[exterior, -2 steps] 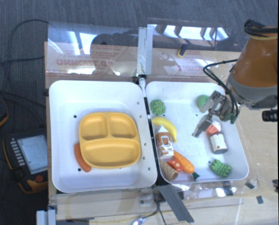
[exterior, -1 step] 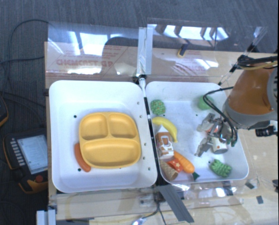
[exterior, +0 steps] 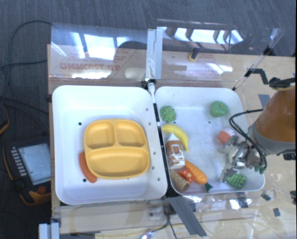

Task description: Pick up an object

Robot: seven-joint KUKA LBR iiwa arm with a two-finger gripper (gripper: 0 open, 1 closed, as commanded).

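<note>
Gripper (exterior: 236, 164) is seen low in right bin (exterior: 198, 97); green object (exterior: 236, 180) lies just below it; finger state cannot be told.

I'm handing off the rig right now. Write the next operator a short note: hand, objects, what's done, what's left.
Hand: low in the right bin, near its right wall, just above a green toy and below an orange piece; grip state unclear.
Elsewhere in that bin: banana, carrot, green ball, broccoli-like piece.
Left bin: yellow divided tray, sausage.
Done: nothing visibly lifted.
Left: grasp and raise one object.
</note>
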